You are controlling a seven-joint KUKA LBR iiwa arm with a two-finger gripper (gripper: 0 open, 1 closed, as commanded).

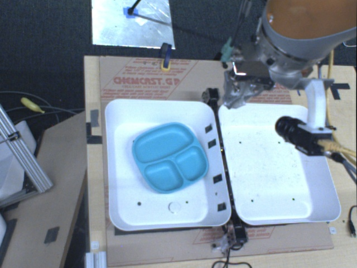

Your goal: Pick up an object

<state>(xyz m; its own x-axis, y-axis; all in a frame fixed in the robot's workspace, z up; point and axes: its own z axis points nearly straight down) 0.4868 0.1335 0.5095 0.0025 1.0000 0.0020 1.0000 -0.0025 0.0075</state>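
A light blue divided plate [169, 156] lies flat in the left white bin [120, 205], a little left of its middle. My gripper [236, 98] hangs from the grey arm over the far left corner of the right white bin [312, 205], close to the divider between the bins. It is well to the right of and behind the plate, apart from it. The wrist's bulk covers much of the gripper from above.
A black cylindrical part on a white bracket [297, 133] juts over the right bin's right side. Black clips [214, 144] line the seam between the bins. A cardboard sheet [145, 80] lies under the bins, and a shiny metal sheet [131, 15] sits behind.
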